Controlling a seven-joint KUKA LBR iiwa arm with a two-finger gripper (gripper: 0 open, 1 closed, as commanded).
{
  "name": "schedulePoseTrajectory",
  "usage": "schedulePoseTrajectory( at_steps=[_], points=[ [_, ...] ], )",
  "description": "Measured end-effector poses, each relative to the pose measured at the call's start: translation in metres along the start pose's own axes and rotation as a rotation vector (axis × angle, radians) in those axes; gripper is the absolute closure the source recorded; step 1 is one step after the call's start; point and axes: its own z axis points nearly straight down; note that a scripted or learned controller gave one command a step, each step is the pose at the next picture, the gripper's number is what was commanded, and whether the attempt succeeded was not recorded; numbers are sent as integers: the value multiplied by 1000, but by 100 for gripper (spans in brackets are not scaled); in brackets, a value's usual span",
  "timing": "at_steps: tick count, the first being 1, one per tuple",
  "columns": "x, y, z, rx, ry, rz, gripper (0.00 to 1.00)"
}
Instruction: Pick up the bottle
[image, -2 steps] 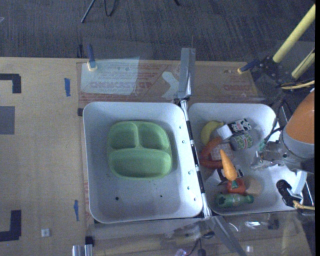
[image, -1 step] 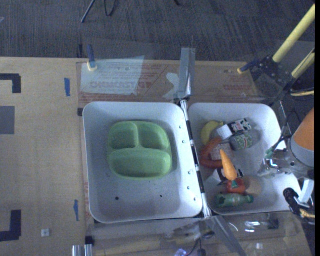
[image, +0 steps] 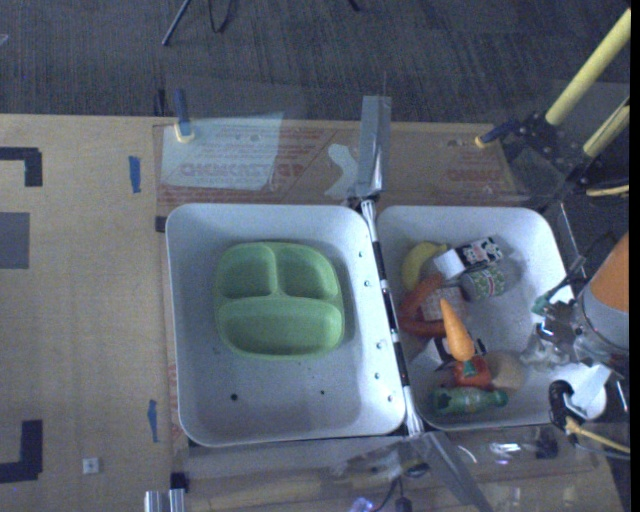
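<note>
A green bottle lies on its side in the right bin, close to the front wall, with its cap pointing left. The gripper hangs over the bin's right edge, to the right of the bottle and a little farther back, apart from it. Above the gripper I see the arm's orange band. Nothing can be seen held in the gripper.
The right bin also holds a carrot, red pieces, a yellow fruit, a black and white carton and a grey can. A tan block lies just behind the bottle. The left bin holds a green divided plate.
</note>
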Motion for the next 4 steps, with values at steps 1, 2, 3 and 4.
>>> schedulePoseTrajectory(
  at_steps=[1,2,3,4],
  points=[
    [0,0,-9,-1,0,1,100],
    [0,1,-19,-3,0,3,100],
    [5,-3,1,3,-3,271,100],
    [5,-3,-9,3,-4,269,100]
  ],
)
